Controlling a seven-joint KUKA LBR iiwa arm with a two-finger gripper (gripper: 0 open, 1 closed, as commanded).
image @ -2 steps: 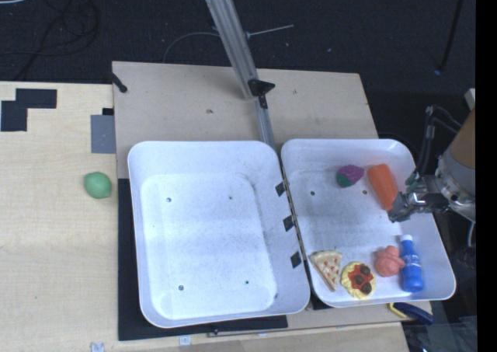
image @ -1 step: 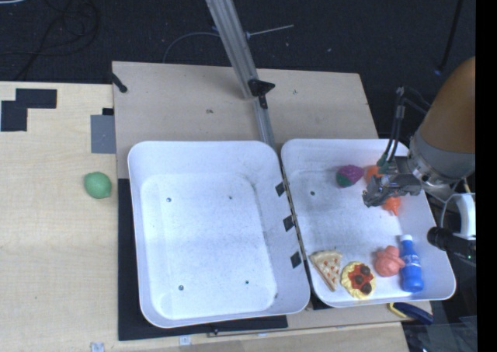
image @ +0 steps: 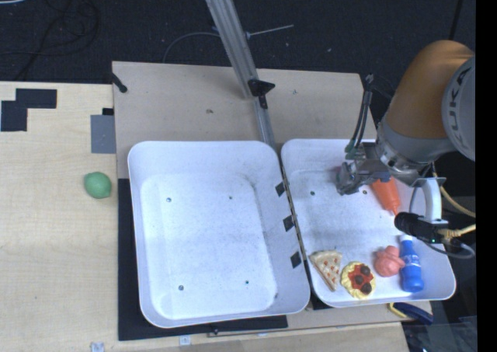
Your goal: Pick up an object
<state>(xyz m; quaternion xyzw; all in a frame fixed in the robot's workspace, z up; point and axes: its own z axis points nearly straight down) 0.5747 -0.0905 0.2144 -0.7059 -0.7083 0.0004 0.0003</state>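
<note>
Hand (image: 349, 179) hangs low over the right bin (image: 326, 210) beside an orange carrot (image: 386, 193); finger spread cannot be told.

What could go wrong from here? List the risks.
The gripper is low over a bare patch of the right white bin, so a close here may catch nothing. The orange carrot-shaped toy lies right beside the wrist and may get knocked. The pizza slice toy, round red-and-yellow toy, pink lump and blue bottle crowd together, inviting double contact.
</note>
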